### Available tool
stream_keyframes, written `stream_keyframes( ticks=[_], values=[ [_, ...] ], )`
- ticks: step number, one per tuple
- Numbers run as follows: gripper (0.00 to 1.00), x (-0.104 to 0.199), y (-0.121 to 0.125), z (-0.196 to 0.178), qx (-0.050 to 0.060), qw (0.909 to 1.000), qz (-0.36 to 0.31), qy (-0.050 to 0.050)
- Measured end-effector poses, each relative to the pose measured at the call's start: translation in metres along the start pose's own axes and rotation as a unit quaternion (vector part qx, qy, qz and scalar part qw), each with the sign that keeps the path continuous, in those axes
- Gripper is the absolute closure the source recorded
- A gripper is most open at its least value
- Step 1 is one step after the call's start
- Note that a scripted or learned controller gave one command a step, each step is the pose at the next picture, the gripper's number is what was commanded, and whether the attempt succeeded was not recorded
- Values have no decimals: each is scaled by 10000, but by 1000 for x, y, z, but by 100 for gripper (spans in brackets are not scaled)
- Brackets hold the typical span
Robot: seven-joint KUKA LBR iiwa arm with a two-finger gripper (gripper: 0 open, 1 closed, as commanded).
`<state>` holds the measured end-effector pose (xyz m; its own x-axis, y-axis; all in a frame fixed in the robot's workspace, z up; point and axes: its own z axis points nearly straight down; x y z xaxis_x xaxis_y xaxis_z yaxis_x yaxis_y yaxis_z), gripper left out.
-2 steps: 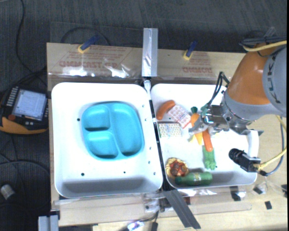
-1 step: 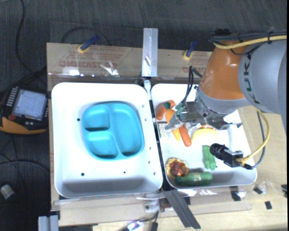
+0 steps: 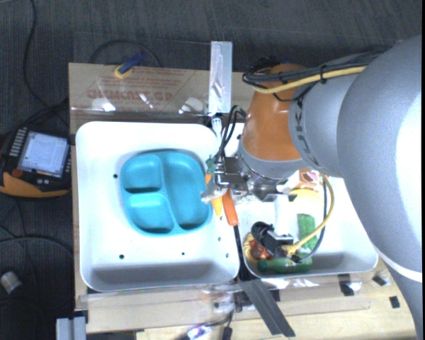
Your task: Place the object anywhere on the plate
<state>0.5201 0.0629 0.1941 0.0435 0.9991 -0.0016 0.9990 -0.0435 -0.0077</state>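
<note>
Bench (image 3: 149, 94), brown top, set on dark carpet (image 3: 42, 41); two shallow white bins directly on it, side by side and touching along their inner walls. Left bin (image 3: 99, 261) carries a blue sectioned plate (image 3: 163, 191). Right bin (image 3: 354, 261) lies largely under the arm; a clear plastic sheet (image 3: 145, 91) lies on the bench along its far edge.

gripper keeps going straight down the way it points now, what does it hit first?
Probably the right rim of the blue plate or the ridge where the two white bins meet. The gripper hangs over that border with an orange object at its tip; depth is unclear from above.
</note>
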Motion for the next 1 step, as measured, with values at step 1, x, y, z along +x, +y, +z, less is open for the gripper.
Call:
stream_keyframes(
  ticks=[1],
  values=[
    [0,0,0,0,-2,10000,0,0]
  ],
)
